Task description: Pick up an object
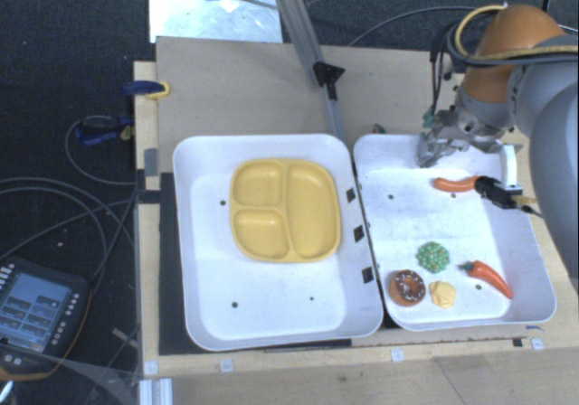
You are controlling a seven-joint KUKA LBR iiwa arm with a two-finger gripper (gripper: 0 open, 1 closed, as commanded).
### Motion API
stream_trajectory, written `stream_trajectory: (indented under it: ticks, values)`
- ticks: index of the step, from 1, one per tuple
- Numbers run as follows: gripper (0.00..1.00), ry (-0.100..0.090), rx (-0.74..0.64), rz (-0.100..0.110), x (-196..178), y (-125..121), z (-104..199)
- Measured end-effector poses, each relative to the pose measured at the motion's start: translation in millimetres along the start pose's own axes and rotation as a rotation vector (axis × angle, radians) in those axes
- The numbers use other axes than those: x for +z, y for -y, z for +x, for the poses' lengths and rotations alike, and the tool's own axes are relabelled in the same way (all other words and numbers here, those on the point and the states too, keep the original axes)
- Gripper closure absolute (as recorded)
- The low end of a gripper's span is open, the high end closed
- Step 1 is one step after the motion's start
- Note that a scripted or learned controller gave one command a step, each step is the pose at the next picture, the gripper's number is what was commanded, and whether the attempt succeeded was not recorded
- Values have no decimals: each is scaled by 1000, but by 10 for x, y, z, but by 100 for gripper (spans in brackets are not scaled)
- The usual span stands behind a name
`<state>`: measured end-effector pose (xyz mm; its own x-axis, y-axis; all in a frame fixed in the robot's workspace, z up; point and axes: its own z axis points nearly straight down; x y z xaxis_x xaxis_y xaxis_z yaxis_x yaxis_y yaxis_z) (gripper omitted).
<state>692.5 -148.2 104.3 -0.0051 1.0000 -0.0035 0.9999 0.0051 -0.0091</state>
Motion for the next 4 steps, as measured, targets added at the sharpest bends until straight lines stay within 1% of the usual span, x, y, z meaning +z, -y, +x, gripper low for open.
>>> stream_trajectory:
  ticks: [1, 2, 3, 4]
  values:
    - [100, -2, 4, -17, -511, 65, 42]
    - [100, -2, 1, -18, -1067, 49, 39]
    - [100, -6, -6, -13, -1207, 114, 566]
    - [100, -6, -6, -11, -1317, 230, 1036]
